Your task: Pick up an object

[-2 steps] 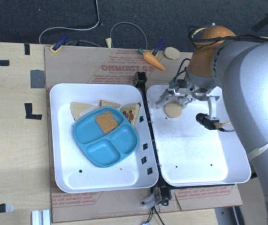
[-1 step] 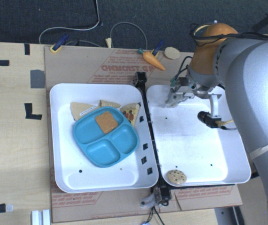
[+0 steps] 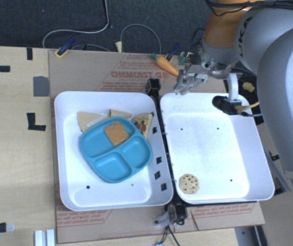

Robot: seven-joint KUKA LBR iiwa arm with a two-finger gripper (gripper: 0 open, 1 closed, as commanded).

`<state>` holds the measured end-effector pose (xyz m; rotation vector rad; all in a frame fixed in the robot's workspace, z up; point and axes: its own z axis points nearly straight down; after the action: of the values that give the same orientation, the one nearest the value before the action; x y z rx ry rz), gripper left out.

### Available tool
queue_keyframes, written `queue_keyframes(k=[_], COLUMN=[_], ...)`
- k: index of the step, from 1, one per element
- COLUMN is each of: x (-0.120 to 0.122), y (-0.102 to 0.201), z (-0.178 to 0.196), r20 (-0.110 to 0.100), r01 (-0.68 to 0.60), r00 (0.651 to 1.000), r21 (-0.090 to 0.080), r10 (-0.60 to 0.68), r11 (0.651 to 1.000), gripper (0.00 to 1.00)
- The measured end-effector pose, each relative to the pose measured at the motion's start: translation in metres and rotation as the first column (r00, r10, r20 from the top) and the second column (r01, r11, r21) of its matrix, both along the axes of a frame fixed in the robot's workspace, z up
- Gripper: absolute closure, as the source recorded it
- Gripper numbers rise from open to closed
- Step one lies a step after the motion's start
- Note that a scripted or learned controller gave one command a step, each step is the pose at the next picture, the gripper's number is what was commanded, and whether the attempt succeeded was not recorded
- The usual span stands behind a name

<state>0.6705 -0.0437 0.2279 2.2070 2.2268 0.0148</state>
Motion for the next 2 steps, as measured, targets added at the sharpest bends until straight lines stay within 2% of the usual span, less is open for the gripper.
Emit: queue_keyframes(k=[1,2], x=[-0.003,-0.002], y=[0.061,0.023], z=[-0.018,0.016], r20=[-0.013,-0.009], r01=[0.003,0.010], r00=[1.000,1.000], r21=[-0.002,-0.003], r10=[-0.003,-0.010], r11=[1.000,1.000], gripper=[1.00,1.00])
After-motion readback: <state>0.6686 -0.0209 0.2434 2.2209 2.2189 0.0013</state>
